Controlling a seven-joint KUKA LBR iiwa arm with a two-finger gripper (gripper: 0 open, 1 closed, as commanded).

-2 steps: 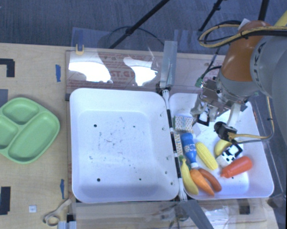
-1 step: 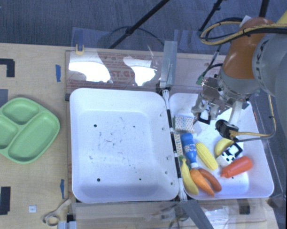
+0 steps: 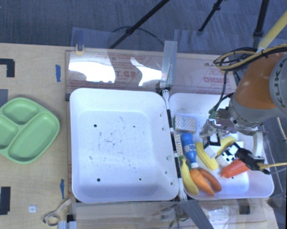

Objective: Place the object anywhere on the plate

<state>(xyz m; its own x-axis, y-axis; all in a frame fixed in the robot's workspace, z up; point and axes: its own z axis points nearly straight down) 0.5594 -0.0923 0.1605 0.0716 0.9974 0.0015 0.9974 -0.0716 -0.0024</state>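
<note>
The green divided plate (image 3: 25, 129) lies on the wooden bench, left of both bins. In the right bin (image 3: 258, 188) lies a heap of toy food: a blue bottle (image 3: 191, 153), two yellow bananas (image 3: 189, 177) (image 3: 206, 156), an orange carrot (image 3: 202, 180), a brown sausage (image 3: 213, 180), an orange-red piece (image 3: 234, 169) and a speckled packet (image 3: 185, 122). My gripper (image 3: 211, 132) hangs low over the middle of this bin, just right of the packet and above the bananas. Nothing can be made out in its grasp.
The left bin (image 3: 119, 139) is a wide white tray between the plate and the right bin. A clear panel and a metal post (image 3: 168, 65) stand behind the bins. Cables loop near the arm's orange band (image 3: 257, 85).
</note>
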